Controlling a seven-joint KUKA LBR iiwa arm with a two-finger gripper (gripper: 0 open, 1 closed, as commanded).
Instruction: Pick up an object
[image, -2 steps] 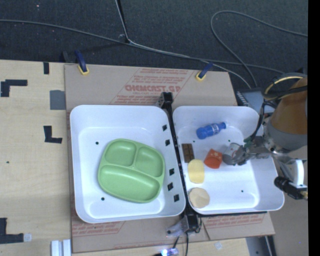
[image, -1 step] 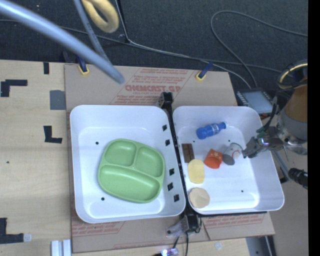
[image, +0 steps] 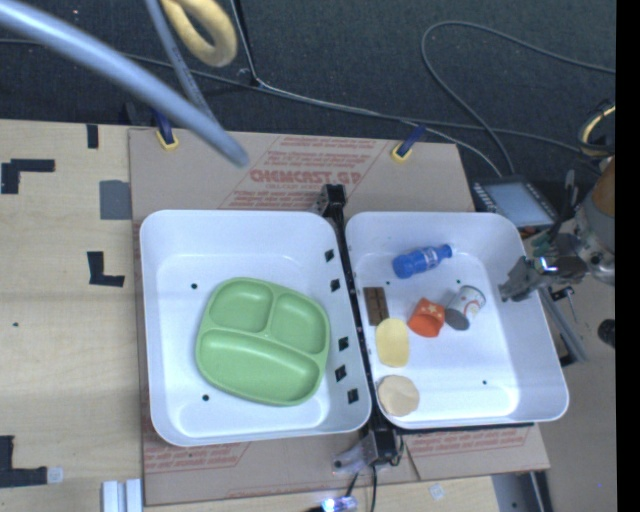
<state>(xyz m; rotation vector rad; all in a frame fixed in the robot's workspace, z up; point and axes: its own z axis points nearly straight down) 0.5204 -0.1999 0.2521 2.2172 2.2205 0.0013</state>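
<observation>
Arm: reaches in from the right, gripper (image: 520, 280) just over the right bin's right rim, above the bin floor.
Jaws: dark, small in frame; can't tell if apart or together. Nothing seen between them.
Right bin (image: 520, 400): holds all loose items.
Blue bottle (image: 420, 260): lying on its side, upper middle of the bin.
Orange cup (image: 427, 318): tipped, center, touching a small grey-white can (image: 463, 303) on its right.
Brown block (image: 376, 305): near the divider wall.
Yellow soft item (image: 392, 342): just below the brown block.
Tan round item (image: 398, 395): bottom left corner, near the yellow one.
Left bin (image: 170, 240): green divided plate (image: 263, 340), 3 compartments, lying flat, roughly centered.
Bench: cardboard sheet (image: 300, 165) w/ red print under both bins.
</observation>
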